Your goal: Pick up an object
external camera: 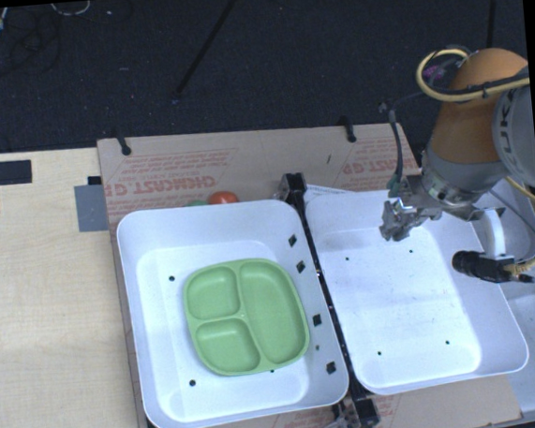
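Two bins: hand [396,221] over right bin's [430,334] far edge.

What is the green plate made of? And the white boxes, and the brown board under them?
The green plate looks like matte plastic: one even colour, soft moulded ridges splitting it into three sections. The white bins seem to be smooth plastic too, with rounded corners and a faint sheen. The brown board looks like cardboard: dull tan with red printed letters.
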Tool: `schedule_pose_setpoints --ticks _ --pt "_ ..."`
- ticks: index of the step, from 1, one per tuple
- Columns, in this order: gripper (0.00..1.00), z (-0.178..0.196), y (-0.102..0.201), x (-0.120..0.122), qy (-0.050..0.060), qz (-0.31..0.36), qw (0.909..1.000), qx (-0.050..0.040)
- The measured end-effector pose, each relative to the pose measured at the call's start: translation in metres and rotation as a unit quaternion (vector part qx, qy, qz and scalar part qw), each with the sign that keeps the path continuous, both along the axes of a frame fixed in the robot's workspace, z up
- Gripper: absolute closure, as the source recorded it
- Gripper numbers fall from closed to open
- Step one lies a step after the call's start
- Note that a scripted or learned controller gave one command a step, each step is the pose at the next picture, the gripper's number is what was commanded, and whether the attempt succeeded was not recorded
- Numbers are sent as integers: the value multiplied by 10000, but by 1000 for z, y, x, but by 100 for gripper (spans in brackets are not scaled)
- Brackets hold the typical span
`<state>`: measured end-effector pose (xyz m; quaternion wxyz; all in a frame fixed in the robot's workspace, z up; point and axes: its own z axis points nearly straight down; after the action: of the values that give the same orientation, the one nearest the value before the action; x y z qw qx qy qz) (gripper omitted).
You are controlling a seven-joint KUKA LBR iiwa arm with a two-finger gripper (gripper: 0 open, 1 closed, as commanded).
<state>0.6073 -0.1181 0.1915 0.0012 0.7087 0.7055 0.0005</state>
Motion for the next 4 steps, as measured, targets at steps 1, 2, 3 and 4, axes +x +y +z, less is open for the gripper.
schedule_pose_setpoints --ticks 1,2,3,4 --pt "100 53 -1 1 -5 24 10000 2" --pt "100 60 53 -4 27 44 10000 18" --pt "100 44 110 -9 36 43 10000 17" --pt "100 32 156 -10 38 41 10000 13"
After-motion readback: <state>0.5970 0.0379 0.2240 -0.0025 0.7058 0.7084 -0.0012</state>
